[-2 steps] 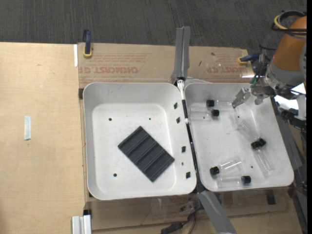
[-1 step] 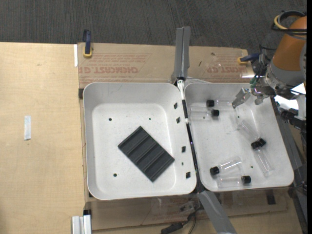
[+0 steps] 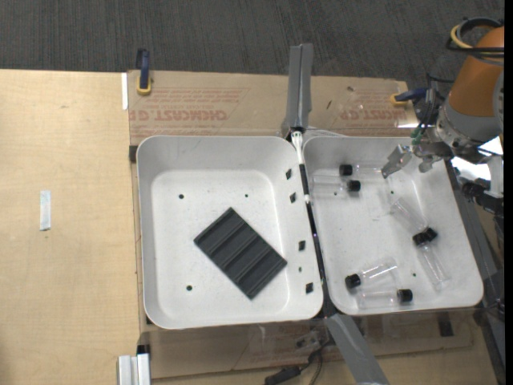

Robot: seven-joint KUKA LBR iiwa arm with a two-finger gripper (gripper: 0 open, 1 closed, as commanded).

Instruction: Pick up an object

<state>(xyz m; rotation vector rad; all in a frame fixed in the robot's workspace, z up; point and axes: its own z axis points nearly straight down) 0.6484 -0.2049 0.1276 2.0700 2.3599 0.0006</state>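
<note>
The end effector (image 3: 398,160) hangs over the right bin (image 3: 473,295); its opening cannot be told.

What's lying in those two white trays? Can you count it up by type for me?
Dark ribbed slab: 1, in the left tray.
Clear tubes with black caps: 5, in the right tray, caps at.
Total: 6.
The tubes are see-through, so I counted by caps.
</note>
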